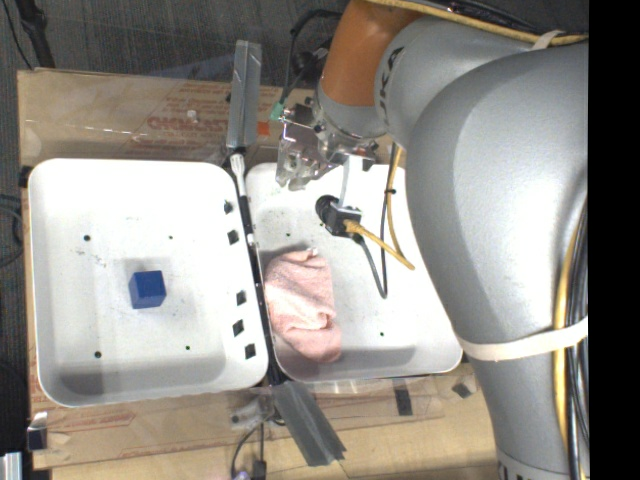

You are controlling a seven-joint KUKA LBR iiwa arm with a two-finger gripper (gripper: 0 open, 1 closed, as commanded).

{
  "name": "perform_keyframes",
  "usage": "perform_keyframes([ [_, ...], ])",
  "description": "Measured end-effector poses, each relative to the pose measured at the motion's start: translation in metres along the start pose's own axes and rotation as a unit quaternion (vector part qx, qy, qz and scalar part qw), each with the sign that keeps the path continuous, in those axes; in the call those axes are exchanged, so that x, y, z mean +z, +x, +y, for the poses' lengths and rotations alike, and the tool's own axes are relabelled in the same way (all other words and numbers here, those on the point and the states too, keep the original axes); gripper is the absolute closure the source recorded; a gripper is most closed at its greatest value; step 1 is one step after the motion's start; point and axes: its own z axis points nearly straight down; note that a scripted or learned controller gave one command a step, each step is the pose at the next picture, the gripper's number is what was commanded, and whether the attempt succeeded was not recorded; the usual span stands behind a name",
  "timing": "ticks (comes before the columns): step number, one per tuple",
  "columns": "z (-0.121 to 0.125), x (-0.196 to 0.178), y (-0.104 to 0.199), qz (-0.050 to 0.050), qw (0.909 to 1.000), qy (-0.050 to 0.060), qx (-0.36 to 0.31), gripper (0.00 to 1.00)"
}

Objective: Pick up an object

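A pink cloth lies crumpled in the right bin, against its left wall. A small blue cube rests on the floor of the left bin. My gripper hangs over the far left corner of the right bin, above and beyond the cloth, with nothing visible between its fingers. The grey arm with its orange band covers much of the right bin.
A metal divider with black clips runs between the two bins. A black fitting with a yellow cable hangs from the wrist over the right bin. The wooden bench shows beyond the bins.
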Motion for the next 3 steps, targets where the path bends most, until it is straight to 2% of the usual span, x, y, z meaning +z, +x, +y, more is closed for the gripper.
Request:
perform_keyframes([
  [1, -0.019, -0.001, 0.019, 0.000, 0.9990, 0.003, -0.045, 1.00],
  [2, -0.019, -0.010, 0.020, -0.001, 0.9989, 0.005, -0.047, 1.00],
  [3, -0.007, 0.018, 0.021, 0.000, 0.9785, 0.001, -0.206, 1.00],
])
